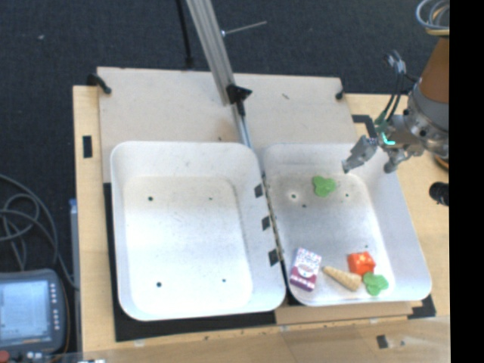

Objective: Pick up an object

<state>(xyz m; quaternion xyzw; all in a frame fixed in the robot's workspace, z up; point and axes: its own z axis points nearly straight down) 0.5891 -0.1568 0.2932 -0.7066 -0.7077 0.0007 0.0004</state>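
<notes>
My gripper [373, 157] hangs over the far right edge of the right bin [397, 210], with its two fingers spread apart and nothing between them. A small green object [324, 186] lies in the bin's far half, to the left of and a little below the gripper. Near the bin's front edge lie a purple and white carton [305, 268], a tan cone-shaped piece [343, 278], a red block [361, 262] and another green piece [376, 283].
The left bin [189, 225] sits beside the right one, with a divider with black clips [268, 221] between them. A slanted metal pole [215, 48] rises from the bench behind the bins. Cables and a screen lie at the far left.
</notes>
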